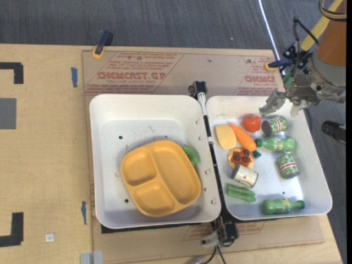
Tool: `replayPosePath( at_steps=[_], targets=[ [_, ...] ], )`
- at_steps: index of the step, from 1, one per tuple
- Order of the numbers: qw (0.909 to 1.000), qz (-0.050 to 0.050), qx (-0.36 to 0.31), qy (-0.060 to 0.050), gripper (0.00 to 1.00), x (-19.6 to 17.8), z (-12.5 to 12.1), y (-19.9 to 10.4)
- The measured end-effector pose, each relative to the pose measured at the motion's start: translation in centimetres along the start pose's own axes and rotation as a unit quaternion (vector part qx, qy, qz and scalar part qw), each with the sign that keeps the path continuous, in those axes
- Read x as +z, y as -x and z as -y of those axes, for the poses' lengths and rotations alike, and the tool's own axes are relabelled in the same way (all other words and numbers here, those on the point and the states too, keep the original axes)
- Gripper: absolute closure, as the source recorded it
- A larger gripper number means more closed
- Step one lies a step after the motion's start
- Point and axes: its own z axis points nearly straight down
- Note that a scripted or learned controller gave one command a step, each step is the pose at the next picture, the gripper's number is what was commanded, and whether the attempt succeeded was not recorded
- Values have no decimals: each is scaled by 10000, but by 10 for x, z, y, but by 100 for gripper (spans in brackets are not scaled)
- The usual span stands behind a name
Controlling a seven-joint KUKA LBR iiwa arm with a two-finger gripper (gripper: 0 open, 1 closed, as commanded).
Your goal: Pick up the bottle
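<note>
Two green bottles lie on their sides in the right bin [319, 199]. One bottle [278, 144] is near the middle right and the other bottle [281, 205] is at the front edge. My gripper [285, 104] hovers over the bin's far right corner, just behind a green-labelled can [275, 125]. Its fingers [269, 105] are spread open with nothing between them. The nearer bottle is a short way in front of the gripper, past the can.
The right bin also holds a tomato [251, 122], a carrot [243, 137], a pale yellow piece [225, 136], two more cans [288, 165] [245, 176] and a pea pod [241, 193]. The left bin [104, 147] holds a yellow divided plate [160, 177].
</note>
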Motion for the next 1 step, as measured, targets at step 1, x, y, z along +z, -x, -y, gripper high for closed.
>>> replayPosePath(
  at_steps=[1],
  targets=[
    [9999,3,153,-5,0,85,42,69]
  ],
)
